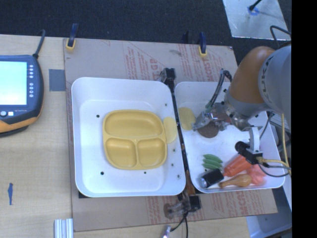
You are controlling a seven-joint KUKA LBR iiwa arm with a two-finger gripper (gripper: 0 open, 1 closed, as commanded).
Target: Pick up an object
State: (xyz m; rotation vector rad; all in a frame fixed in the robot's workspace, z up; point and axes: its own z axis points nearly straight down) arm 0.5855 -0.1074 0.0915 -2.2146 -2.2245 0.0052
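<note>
Right bin [194, 90]: pincer [210, 122] mid-floor.

1. One fixed camera looks down from above the bench [34, 167] at a slant.
2. It frames both white bins: the left bin [79, 133] and the right bin [190, 95].
3. The arm [262, 81] enters from the right.

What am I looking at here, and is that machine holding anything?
One camera above a bench looks down at a slant. The grey and orange shape is a robot arm reaching in from the right. Its end effector is low in the right bin, over a brown object; I cannot tell whether it grips it. That bin also holds a pale yellow piece, green pods, an orange carrot and other toys. The left bin holds a yellow divided tray. A control tablet lies at far left.
</note>
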